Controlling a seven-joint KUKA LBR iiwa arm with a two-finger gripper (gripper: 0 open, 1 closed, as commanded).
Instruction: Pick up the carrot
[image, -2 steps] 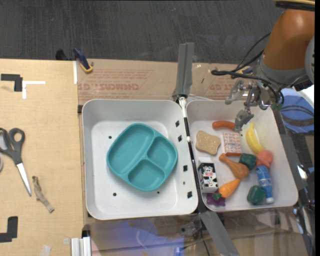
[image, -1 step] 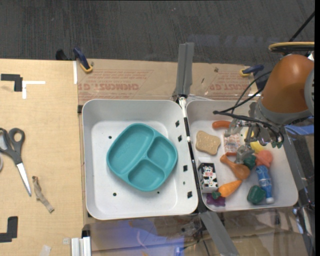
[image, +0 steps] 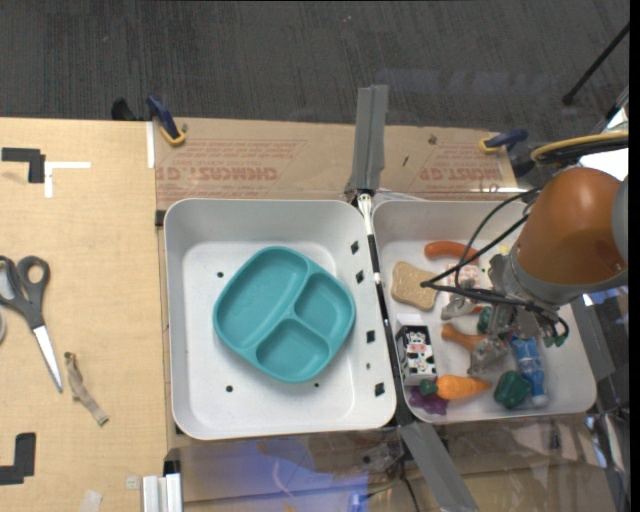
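Now robot hand, grip state can't tell, hovers just above carrot in cluttered right bin; neighbours may get grabbed instead.

Red print on the cardboard sheet behind the bins reads upside down, illegible.

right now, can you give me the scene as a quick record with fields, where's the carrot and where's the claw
left bin: white bin holding a teal divided plate
right bin: white bin with a clutter of small items
carrot: orange carrot near the front of the right bin, lying flat, beside a purple item
claw: claw low over the right bin, just behind the carrot
carrot held: no, it lies on the bin floor
bench left: scissors on the wooden board
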